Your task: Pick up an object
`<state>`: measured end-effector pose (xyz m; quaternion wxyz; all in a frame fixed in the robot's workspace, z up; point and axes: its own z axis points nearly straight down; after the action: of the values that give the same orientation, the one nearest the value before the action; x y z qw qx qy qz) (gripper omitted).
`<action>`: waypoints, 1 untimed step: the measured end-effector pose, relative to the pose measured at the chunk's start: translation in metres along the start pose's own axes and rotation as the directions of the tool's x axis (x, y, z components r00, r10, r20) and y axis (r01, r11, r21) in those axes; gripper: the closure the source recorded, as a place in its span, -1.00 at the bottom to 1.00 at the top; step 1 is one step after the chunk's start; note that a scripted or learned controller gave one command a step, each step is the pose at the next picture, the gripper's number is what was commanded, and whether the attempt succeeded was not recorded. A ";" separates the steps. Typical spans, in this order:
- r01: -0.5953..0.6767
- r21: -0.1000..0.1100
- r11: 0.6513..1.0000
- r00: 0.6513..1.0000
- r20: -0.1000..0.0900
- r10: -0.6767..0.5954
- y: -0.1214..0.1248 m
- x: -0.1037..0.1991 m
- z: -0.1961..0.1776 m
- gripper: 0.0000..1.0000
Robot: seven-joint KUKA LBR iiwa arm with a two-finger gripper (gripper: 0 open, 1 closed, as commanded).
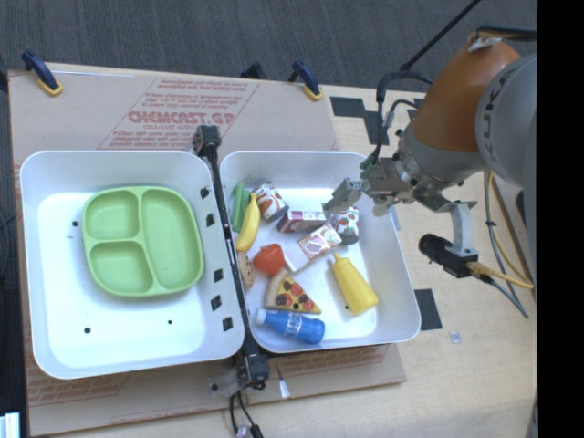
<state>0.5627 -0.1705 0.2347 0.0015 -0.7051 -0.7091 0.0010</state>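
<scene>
The right bin (392, 254) holds several toy foods: a yellow banana (247, 226), a green stick (239, 203), a red tomato (268, 259), a pizza slice (292, 294), a blue bottle (294, 327), a yellow mustard bottle (352, 282) and small printed cartons (319, 242). My gripper (358, 192) hangs over the bin's far right part, just above a red-and-white carton (346, 225). It looks open, with nothing between its fingers.
The left bin (46, 318) bears a green divided plate (143, 240). A black clamp rail (219, 235) runs between the two bins. Cardboard (182, 108) lies behind them. The arm's orange band (465, 99) looms at the right.
</scene>
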 end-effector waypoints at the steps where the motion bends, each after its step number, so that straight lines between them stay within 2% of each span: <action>1: 0.000 0.002 1.000 1.000 0.000 0.000 -0.065 -0.036 0.097 -1.00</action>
<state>0.4976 -0.2063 0.1384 0.0022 -0.7053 -0.7089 0.0017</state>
